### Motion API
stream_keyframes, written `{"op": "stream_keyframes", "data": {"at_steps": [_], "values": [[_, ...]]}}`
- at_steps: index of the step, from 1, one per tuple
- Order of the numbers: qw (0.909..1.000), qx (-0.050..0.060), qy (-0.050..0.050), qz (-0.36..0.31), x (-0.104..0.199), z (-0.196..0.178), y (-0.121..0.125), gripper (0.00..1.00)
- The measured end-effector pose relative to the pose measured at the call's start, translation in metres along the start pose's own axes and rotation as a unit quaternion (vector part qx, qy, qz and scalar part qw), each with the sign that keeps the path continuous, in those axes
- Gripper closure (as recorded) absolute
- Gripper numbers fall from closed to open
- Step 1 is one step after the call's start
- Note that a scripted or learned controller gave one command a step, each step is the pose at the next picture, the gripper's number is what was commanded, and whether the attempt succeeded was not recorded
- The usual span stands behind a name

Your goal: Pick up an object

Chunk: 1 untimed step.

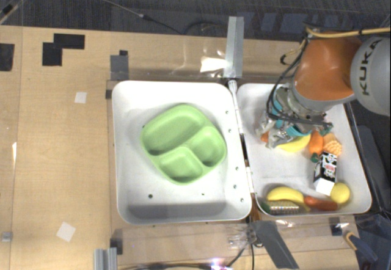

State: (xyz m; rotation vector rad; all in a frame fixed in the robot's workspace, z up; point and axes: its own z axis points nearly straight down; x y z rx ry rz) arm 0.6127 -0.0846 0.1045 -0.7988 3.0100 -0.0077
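Beside the end effector (pixel 280 134), grip state unclear: banana (pixel 294 145), carrot (pixel 316 141), milk carton (pixel 326 172).

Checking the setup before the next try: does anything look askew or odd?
Nothing looks damaged or spilled. The green divided plate lies turned at a slant in the left bin; the toys are crowded along the right bin's near and right sides.
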Motion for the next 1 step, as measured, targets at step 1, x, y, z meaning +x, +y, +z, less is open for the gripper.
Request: {"op": "stream_keyframes", "data": {"at_steps": [1], "values": [[0.9898, -0.002, 0.007, 0.142, 0.0172, -0.0847, 0.0509, 1.00]]}}
